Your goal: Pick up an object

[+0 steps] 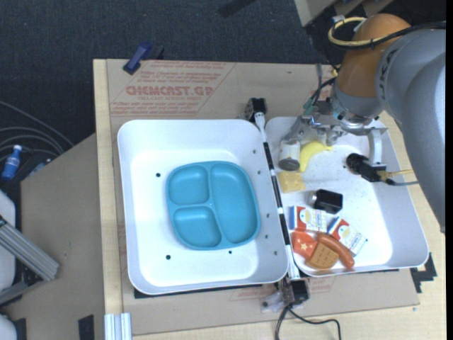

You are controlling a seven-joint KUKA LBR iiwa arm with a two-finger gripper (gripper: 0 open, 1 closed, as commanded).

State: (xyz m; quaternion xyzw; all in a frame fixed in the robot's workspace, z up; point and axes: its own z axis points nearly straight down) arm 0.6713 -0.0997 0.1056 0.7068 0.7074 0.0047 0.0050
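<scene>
Right bin (405, 222), far corner: claw (306, 137) low beside a yellow toy (316, 152); how wide it stands cannot be told. Nearer: pale yellow piece (290, 182), black block (328, 201), toy hot dog (338, 250). Left bin (134, 190): blue divided plate (211, 205).

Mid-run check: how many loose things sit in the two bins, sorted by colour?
Blue: 1, divided plate
Yellow: 2, yellow toy and pale block
Grey: 1, small cylinder
Black: 1, black block
White printed: 2, packets
Red-orange: 2, food toys
Total: 9; the last two kinds overlap, so those counts are rough.
</scene>
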